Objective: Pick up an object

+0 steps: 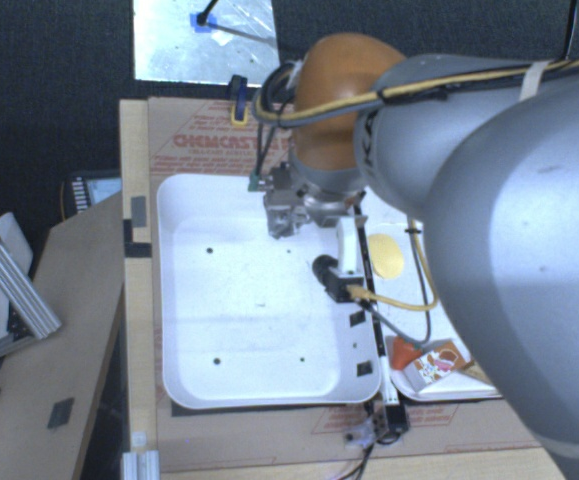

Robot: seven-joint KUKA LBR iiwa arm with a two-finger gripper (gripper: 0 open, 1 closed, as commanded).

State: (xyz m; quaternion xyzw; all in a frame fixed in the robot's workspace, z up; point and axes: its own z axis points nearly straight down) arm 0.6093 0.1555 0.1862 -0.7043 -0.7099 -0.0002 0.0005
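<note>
The shallow white bin on the left (231, 320) shows a pale floor with a few small dark specks scattered across it. The shallow white bin on the right (439, 392) is mostly covered by the arm. In the part that shows lie a flat yellow round piece (388, 256) toward the far side and an orange, white and red printed packet (428, 360) at the near edge. These are well apart from each other. Both lie on the other side of the shared bin walls from the gripper.

The bins sit on a brown cardboard sheet with red printed lettering (209, 140), which lies on a tan bench top (74, 368). Behind the bench is a dark textured backdrop (49, 58) bearing a square silvery sheet (204, 23) with a small blue patch on it. A small blue and yellow clip (237, 100) stands at the cardboard's far edge. A ribbed aluminium bar (9, 278) slants along the left side.

The large grey arm (509, 228) comes in from the right and fills that side. Its orange band (341, 93) sits above the wrist, which points down. The two-finger gripper (281, 216) hangs low over the far part of the left bin, just inside its far rim and near the wall between the bins. How far it is open cannot be told, and nothing can be seen in its grasp.
</note>
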